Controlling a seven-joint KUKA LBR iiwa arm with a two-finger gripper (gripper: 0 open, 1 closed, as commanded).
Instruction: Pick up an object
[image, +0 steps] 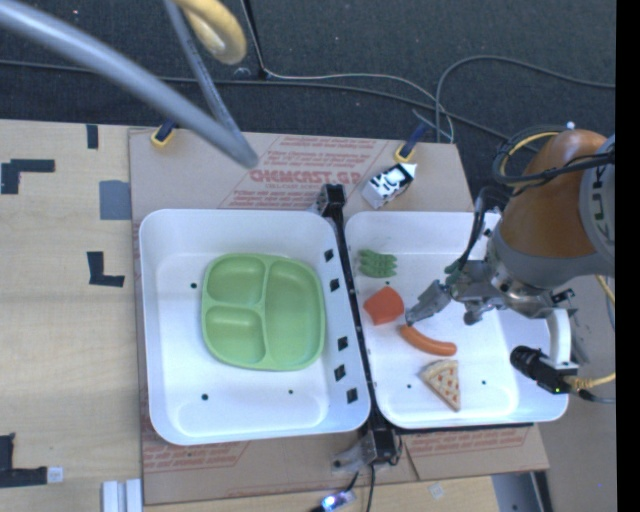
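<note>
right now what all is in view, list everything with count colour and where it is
bins: 2, white, side by side on the bench
divided plate: 1, light green, three compartments, in the left bin
leafy toy: 1, green, right bin, near the divider, top
red toy: 1, red-orange, right bin, below the leafy toy
sausage toy: 1, orange, right bin, middle
pizza slice toy: 1, tan with red spots, right bin, near the front wall
cardboard sheet: 1, brown with red print, under both bins
arm: 1, grey with orange band, over the right bin from the right
gripper: 1, dark, just above the sausage toy, beside the red toy; grasp state unclear
</note>
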